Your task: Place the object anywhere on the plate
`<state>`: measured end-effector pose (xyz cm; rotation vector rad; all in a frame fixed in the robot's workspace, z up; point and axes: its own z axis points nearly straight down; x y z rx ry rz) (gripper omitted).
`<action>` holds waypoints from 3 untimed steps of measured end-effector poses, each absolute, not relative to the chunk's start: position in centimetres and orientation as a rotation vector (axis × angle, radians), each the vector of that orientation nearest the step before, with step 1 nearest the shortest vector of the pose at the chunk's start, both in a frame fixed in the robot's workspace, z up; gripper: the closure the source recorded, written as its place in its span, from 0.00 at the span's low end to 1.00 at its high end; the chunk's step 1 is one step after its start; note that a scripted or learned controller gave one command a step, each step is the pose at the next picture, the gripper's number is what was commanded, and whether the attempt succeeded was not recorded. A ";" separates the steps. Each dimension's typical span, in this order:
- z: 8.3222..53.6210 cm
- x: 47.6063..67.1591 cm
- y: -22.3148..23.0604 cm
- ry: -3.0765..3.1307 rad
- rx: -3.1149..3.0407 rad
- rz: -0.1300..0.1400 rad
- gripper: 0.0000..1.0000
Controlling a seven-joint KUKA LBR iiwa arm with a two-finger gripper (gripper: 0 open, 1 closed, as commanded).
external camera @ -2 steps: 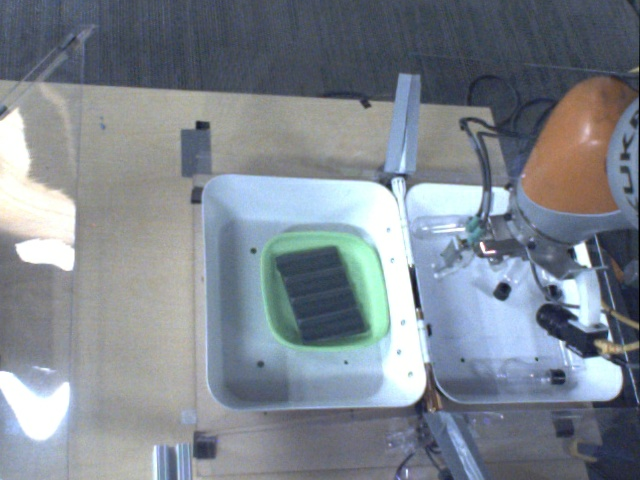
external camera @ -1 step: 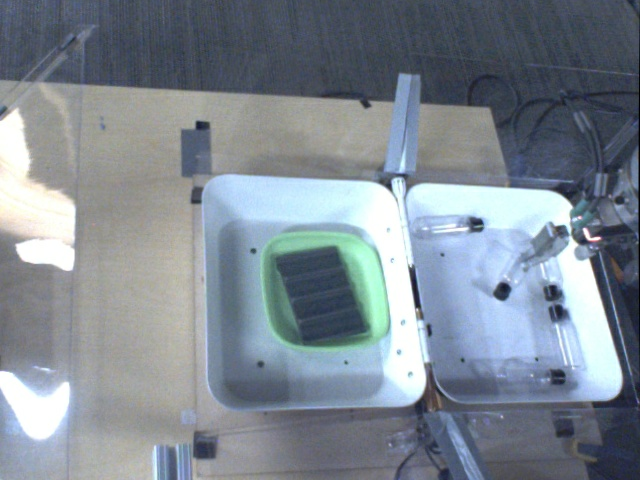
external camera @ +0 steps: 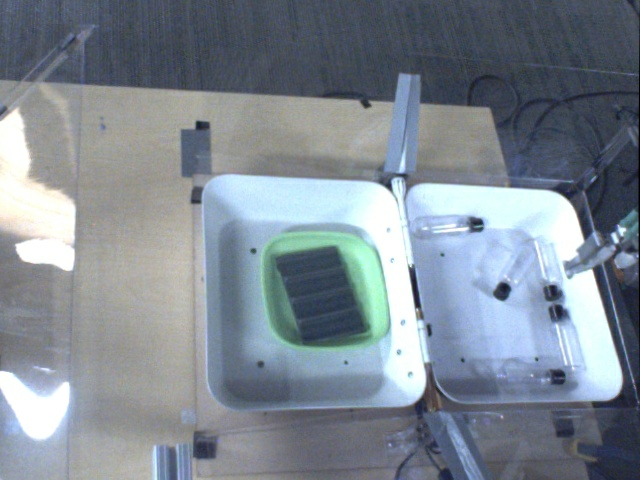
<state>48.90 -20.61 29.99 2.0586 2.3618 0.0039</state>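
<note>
A square green plate [external camera: 280,258] lies in the middle of the left white bin [external camera: 230,298]. A dark grey ribbed block [external camera: 320,295] rests flat on the plate, turned slightly off the plate's sides. My gripper [external camera: 592,253] is far from it, at the right rim of the right bin [external camera: 470,358], and only a small pale part of it pokes in from the view's edge. Nothing can be seen between its fingers.
Several clear vials with black caps lie in the right bin: one near the back [external camera: 447,226], one in the middle [external camera: 508,273], others along the right wall [external camera: 560,328] and the front [external camera: 525,373]. A grey metal post [external camera: 403,123] stands behind the seam between the bins.
</note>
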 end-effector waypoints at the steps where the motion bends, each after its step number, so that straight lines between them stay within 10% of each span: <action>1: 31.3 48.9 -20.6 2.286 2.142 0.004 0.00; 2: 36.7 48.9 -20.6 2.193 2.235 0.007 0.00; 3: 31.6 48.9 -20.2 2.139 2.293 0.003 0.00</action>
